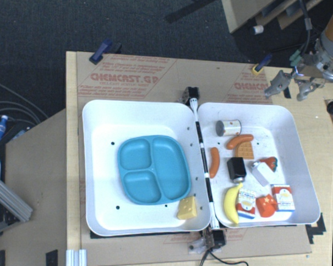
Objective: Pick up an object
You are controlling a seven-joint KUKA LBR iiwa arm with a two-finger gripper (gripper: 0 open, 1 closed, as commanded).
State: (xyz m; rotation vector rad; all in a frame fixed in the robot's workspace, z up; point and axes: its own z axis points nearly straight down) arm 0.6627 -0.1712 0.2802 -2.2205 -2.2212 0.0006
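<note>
- The gripper (290,87) hangs past the right bin (305,180), at about 1 o'clock — open, holding nothing.
- The banana (231,203) lies at 7 o'clock in that bin, touching a small carton (246,204).
- It looks light, smooth and stiff — likely a toy. Best pinched across its fat middle.
- It is yellow and curved.

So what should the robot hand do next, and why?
Probably swing in over the right bin and come down toward a toy, maybe the banana. The gripper hangs open above the bench past the bin's far corner, with nothing between its fingers, and nearly all the toys lie in that bin.
</note>
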